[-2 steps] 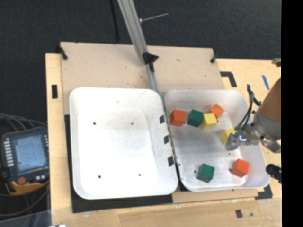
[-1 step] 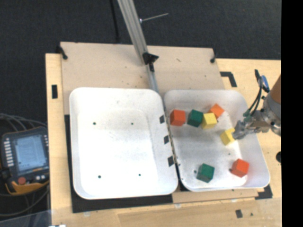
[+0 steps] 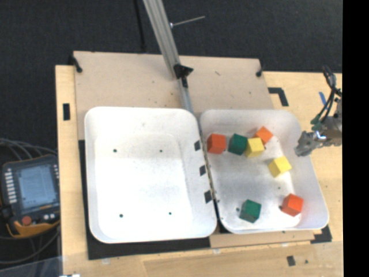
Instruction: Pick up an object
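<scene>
The gripper (image 3: 304,145) sits at the right rim of the right-hand bin (image 3: 314,180), reaching in from the right edge of the camera view; how wide it stands I cannot tell, and nothing can be seen caught in it.

From largest to smallest, then. The bench (image 3: 144,68) carries two shallow white bins side by side. The left-hand bin (image 3: 115,120) lies well apart from the gripper, across the divide. The right-hand bin holds all the blocks (seven by my count).

Along its upper part runs a tight row: an orange block (image 3: 216,143) nearest the divider, a green block (image 3: 237,144) just beside it, a yellow block (image 3: 256,146) touching or nearly touching that, and a second orange block (image 3: 264,134) tucked behind. Lower down, a second green block (image 3: 250,210) and a red-orange block (image 3: 292,204) sit near the front wall, well apart from each other.

The relation that matters: the lone yellow block (image 3: 280,166) lies nearest the gripper, below and to its left in the view, standing clear of its neighbours. In my judgement it is the likeliest pick, since a short move inward and down would reach it, whereas the crowded row leaves little room either side of a block.
</scene>
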`<state>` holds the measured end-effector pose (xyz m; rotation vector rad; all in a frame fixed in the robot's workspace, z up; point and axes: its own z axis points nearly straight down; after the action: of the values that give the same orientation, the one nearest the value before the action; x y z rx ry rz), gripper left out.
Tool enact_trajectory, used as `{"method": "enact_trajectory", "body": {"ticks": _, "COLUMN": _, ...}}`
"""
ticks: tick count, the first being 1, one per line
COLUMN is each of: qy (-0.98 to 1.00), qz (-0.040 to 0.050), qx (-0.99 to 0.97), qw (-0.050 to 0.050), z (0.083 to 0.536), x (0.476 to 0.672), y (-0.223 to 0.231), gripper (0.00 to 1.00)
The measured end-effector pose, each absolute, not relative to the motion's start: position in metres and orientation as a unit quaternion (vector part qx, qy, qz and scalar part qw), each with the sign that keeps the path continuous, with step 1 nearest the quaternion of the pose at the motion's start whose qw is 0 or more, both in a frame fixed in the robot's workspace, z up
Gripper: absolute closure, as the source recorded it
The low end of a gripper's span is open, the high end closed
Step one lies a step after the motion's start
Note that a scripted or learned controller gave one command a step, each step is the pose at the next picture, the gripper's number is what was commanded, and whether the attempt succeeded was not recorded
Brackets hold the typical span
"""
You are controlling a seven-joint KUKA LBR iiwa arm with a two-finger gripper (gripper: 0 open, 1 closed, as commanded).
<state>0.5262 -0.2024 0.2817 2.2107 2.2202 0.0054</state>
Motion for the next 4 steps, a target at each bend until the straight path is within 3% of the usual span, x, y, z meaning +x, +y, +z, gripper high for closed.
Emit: {"method": "enact_trajectory", "body": {"ticks": 4, "qy": 0.709, "qz": -0.0002, "qx": 0.705, "qw": -0.001, "z": 0.239, "x": 0.533, "y": -0.011, "gripper": 1.00}}
